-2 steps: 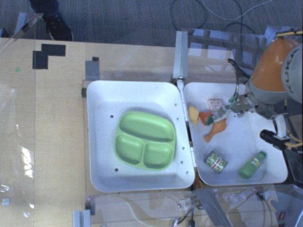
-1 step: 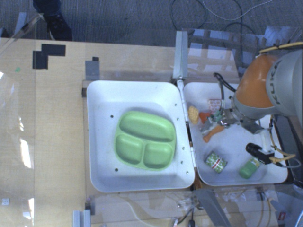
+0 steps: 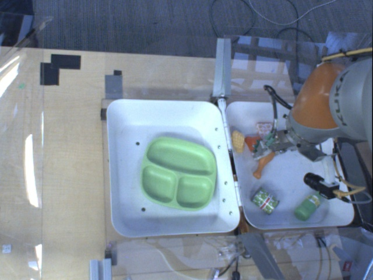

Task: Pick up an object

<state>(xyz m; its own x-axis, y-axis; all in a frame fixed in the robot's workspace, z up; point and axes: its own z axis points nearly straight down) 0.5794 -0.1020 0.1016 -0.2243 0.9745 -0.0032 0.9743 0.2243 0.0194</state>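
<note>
Roughly, the gripper (image 3: 267, 146) hung low in the right bin (image 3: 291, 214), just above the orange carrot (image 3: 260, 165). The carrot's long axis ran diagonally, tip pointing down-left away from the gripper. Couldn't tell the jaws' state; a striped can (image 3: 265, 201) and green bottle (image 3: 307, 207) lay farther from the gripper.

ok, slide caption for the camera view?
Pincer over orange carrot in right bin; green tray in left bin.

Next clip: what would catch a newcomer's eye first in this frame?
The bright green divided plate lying in the middle of the left bin. Next, the grey arm with its orange band reaching over the right bin, its gripper low among small items: a carrot, a can, a green bottle.
</note>
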